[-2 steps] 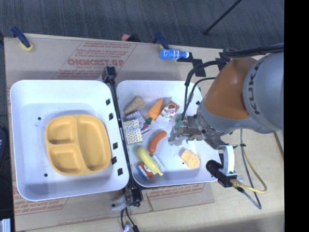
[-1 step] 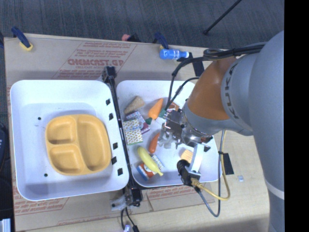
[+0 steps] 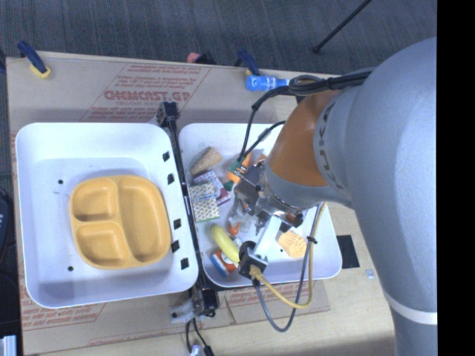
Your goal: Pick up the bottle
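Note:
My gripper (image 3: 249, 212) hangs low over the middle of the right bin (image 3: 326, 262), at the end of the grey arm with its orange band (image 3: 300, 150). Just beneath it lies a pale, see-through shape (image 3: 237, 219) that may be the bottle; the wrist hides most of it, so I cannot tell whether the gripper touches it. A yellow banana-like toy (image 3: 225, 243) lies just in front of the gripper.
The right bin also holds a brown piece (image 3: 208, 158), a patterned packet (image 3: 202, 203), a small colourful box (image 3: 223, 194), an orange square (image 3: 292, 244) and a red-blue item (image 3: 222, 262). In the left bin sits a yellow divided tray (image 3: 119, 221). A yellow cable (image 3: 286, 297) loops over the front rim.

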Controlling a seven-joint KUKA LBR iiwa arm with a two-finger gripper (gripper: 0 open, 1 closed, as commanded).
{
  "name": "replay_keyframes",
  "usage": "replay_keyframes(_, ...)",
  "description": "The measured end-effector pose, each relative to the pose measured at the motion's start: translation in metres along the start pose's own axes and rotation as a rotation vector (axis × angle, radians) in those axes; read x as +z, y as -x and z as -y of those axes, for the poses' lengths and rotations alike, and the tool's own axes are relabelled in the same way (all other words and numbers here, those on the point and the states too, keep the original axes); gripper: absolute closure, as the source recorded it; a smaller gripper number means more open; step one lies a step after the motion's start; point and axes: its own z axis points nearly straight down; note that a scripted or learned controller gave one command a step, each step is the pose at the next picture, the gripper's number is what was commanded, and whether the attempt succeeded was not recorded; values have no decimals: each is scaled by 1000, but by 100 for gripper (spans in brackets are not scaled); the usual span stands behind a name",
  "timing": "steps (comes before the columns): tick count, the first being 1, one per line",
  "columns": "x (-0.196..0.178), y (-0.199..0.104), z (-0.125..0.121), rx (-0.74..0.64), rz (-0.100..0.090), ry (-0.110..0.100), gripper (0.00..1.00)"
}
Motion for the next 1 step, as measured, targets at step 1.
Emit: replay_keyframes(1,15,-50,40,234,2,-5,100)
